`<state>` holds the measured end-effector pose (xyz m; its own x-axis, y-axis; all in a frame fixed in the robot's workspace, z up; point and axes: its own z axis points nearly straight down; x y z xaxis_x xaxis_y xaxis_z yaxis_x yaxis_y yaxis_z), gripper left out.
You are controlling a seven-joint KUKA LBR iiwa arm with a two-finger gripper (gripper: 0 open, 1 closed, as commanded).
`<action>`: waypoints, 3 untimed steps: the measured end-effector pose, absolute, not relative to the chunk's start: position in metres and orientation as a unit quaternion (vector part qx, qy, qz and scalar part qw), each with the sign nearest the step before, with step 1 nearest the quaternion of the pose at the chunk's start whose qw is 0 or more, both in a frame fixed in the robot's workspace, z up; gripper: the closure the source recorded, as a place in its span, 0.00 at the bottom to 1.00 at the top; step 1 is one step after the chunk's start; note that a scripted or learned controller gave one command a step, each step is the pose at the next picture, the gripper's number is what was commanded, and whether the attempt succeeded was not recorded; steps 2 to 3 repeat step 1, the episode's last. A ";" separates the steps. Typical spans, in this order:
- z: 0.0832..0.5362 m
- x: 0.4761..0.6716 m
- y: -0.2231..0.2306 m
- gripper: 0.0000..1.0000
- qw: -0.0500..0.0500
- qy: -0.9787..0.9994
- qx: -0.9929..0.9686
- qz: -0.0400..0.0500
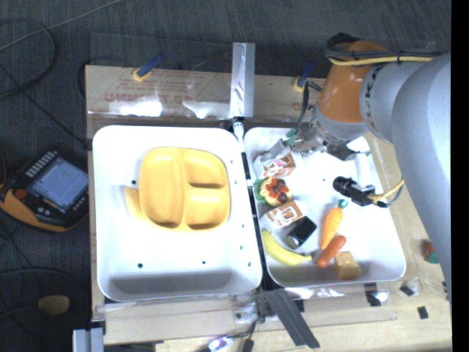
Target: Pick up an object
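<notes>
Nearest the camera, at the 6 o'clock rim of the right bin [396, 266], a tan block [348, 266] is lying just beside a reddish sausage-shaped toy [330, 250], with a yellow banana [282, 249] curving along the bin's near left corner. A small black cube [301, 231] is sitting just above the banana, touching a patterned red-and-white box [284, 213], and an orange carrot [333, 224] is standing tilted at 3 o'clock from the cube. Farther back, a colourful toy with red and green parts [275, 190] is resting against the bin's left wall, and a second patterned box [279, 166] is lying beyond it. In the left bin [110, 270], a yellow divided tray [184, 187] is lying near the middle. At the far 12 o'clock end of the right bin, the gripper [302, 136] is hanging just above the second box; whether it is open or closed cannot be told. The grey arm [410, 101] is reaching in from 2 o'clock over the wooden surface [99, 86].
</notes>
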<state>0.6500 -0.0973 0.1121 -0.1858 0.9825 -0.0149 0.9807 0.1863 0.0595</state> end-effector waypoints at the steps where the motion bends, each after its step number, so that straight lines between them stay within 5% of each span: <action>1: 0.129 0.654 -0.098 1.00 0.030 0.770 0.637 0.021; 3: 0.129 0.654 -0.098 1.00 0.030 0.770 0.637 0.021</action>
